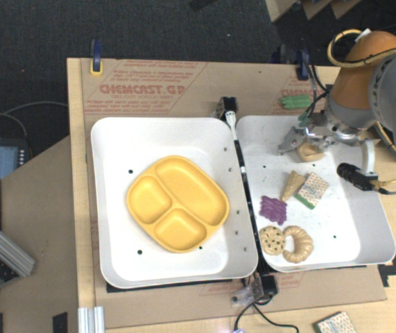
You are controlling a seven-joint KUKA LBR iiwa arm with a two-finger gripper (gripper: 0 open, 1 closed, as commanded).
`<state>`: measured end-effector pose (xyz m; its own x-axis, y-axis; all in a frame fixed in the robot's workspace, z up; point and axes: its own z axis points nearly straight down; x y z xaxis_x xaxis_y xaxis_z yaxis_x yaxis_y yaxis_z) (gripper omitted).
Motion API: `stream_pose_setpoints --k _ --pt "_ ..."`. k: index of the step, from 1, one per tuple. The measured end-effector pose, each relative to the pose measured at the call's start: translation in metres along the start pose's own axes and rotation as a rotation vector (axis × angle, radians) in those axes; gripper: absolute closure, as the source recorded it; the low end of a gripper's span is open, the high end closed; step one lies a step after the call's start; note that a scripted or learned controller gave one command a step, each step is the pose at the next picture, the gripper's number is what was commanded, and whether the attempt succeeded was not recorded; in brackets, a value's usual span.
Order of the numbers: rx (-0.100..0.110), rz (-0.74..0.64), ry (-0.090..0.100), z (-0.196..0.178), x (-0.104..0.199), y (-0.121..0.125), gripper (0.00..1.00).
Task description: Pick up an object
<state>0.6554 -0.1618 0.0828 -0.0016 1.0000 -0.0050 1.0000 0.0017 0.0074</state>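
Right now I have the arm (374, 75) reaching into the right bin (364, 252), with the jaws (310, 144) low over its far end, just beyond the cone. A small tan object (312, 151) sits directly under the metal fingers (291, 141), and it looks to me like the pick target, since the wrist is lined up over it and nothing else lies that close. I can't tell whether the jaws are spread or pinching; the fingers and the tan piece blur together from this slant, so I won't call it a grasp. The rest of the toys lie nearer than the cone: a tan ice-cream cone (293, 184) touching or just beside a green-edged sandwich block (312, 189), a purple grape bunch (273, 208) towards the divider, then a chocolate-chip cookie (272, 239) and a croissant-like ring (297, 243) side by side at the near edge. They are scattered loosely, likely dropped there as grasp candidates. The left bin (114, 255), across the divider from the cone, carries a yellow divided plate (177, 203) lying flat. A black part (354, 175) juts out beside the sandwich block; I judge it part of the tooling.
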Motion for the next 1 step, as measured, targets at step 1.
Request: stream_pose_setpoints --k 1 --pt "-0.008 0.001 -0.003 -0.0188 -0.0011 0.0025 1.00"
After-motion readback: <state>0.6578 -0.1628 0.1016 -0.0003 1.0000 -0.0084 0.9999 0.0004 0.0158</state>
